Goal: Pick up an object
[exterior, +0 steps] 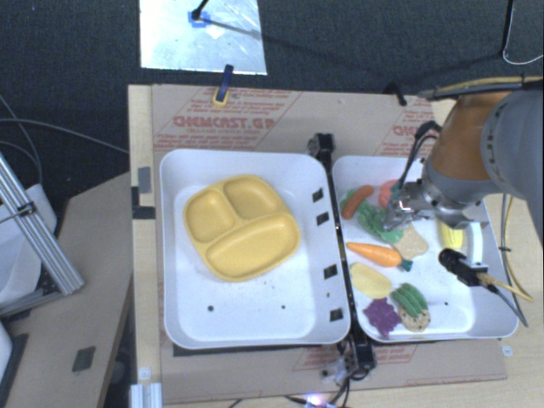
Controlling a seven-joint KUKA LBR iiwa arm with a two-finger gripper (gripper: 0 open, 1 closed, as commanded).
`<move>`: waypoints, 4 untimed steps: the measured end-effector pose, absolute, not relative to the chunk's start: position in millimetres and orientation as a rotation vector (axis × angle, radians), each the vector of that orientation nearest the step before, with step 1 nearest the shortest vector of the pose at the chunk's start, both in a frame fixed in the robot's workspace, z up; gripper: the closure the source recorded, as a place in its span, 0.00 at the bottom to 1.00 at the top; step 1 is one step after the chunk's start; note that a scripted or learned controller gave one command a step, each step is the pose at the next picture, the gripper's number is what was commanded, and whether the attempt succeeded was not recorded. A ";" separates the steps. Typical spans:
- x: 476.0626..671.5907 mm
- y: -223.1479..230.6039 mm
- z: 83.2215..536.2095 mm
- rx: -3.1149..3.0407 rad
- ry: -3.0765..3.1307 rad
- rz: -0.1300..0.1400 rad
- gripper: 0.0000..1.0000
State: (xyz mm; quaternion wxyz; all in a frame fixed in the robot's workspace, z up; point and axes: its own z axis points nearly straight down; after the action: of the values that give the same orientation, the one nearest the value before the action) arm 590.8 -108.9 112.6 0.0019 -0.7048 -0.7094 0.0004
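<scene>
While the arm (pixel 476 147) reached in from the right, its tool (pixel 398 214) sat low in the right bin (pixel 493 308), over green leafy food (pixel 371 222). Could not tell whether the tool was open, closed or gripping anything. Nearby lay toy foods: one carrot (pixel 356 201) at upper left, another carrot (pixel 375 252) below the greens, a pale yellow piece (pixel 371 280), purple grapes (pixel 382 316), a green-topped cookie (pixel 412 304), corn (pixel 451 235). Left bin (pixel 187 313) held a yellow divided plate (pixel 241 225). Both bins rested on the counter (pixel 255 117).
</scene>
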 end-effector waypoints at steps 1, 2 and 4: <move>549.5 -91.8 83.2 -2.219 -2.220 0.001 1.00; 552.1 -92.8 95.1 -2.222 -2.224 -0.004 1.00; 553.6 -92.8 115.9 -2.223 -2.226 -0.008 1.00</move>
State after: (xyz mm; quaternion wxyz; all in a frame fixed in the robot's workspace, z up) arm 553.6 -92.8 115.9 -0.0021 -0.7068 -0.7074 -0.0026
